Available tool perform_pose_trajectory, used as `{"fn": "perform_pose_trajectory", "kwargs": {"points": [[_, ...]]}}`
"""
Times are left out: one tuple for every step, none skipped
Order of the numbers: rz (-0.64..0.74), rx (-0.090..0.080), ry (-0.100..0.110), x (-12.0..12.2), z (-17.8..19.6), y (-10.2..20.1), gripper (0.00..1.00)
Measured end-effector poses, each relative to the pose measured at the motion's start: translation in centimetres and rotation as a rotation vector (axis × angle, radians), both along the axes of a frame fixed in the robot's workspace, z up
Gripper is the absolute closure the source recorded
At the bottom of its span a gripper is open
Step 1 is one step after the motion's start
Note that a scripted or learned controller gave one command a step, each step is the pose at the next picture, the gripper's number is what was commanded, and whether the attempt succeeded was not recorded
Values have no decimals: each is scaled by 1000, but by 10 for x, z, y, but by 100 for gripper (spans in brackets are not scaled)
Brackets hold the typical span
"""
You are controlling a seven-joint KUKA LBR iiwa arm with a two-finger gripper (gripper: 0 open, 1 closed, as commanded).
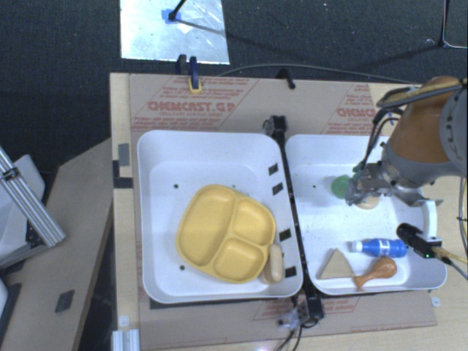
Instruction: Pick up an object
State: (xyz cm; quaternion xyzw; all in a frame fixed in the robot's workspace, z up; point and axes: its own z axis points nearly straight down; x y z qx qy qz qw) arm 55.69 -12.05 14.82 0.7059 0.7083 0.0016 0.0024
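The left bin (157,152) is crowded by a yellow tray (225,232) toward its near right corner, with a tan piece (275,263) touching it; its far and left edges lie open. In the right bin (322,152), the arm (424,141) covers the right side over a green ball (341,186); a bottle (380,248), wedge (336,265) and wooden piece (377,271) line the near edge. The far left corner is open.

Dark carpet floor (58,64) — shiny metal sheet (174,20) beyond.

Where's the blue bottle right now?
The blue bottle lies in the right bin, near its front edge, just above the wooden pear-shaped piece.

Yellow tray (225,232), green ball (340,186), blue bottle (380,248), white bins (219,146).
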Motion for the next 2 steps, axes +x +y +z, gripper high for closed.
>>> {"fn": "perform_pose_trajectory", "kwargs": {"points": [[2, 0, -2, 0, 63, 6, 100], [2, 0, -1, 2, 115, 5, 100]]}}
